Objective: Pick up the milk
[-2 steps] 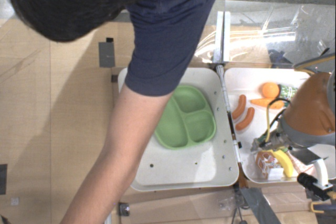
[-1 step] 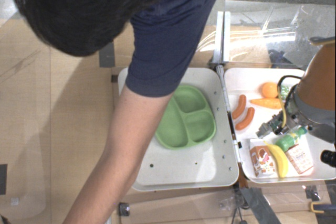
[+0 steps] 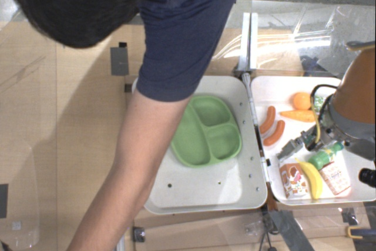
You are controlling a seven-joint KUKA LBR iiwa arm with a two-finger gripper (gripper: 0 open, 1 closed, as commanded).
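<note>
- A person in a dark blue shirt (image 3: 194, 14) leans over the bench (image 3: 64, 126), bare forearm (image 3: 132, 167) stretching down across the left edge of the left bin (image 3: 202, 200).
- A green divided plate (image 3: 207, 131) lies in the left bin, just beside the person's arm.
- The arm (image 3: 359, 103), grey with its orange band, reaches in from the right over the right bin (image 3: 267, 88).
- The hand (image 3: 305, 147) sits low over the middle of the right bin; from this angle I cannot tell whether it is released or clenched on anything.
- The milk (image 3: 335, 177), a small white and red carton, lies flat near the front right of the right bin, just beside a banana (image 3: 313, 179).
- A second small printed carton (image 3: 293, 180) lies on the other side of the banana, touching it or nearly so.
- A green item (image 3: 322, 159) sits just below the wrist, too blurred to name.
- Two sausages (image 3: 271, 124) lie side by side at the left of the right bin.
- A carrot (image 3: 298, 116) lies next to them, with an orange (image 3: 302, 101) just behind it.
</note>
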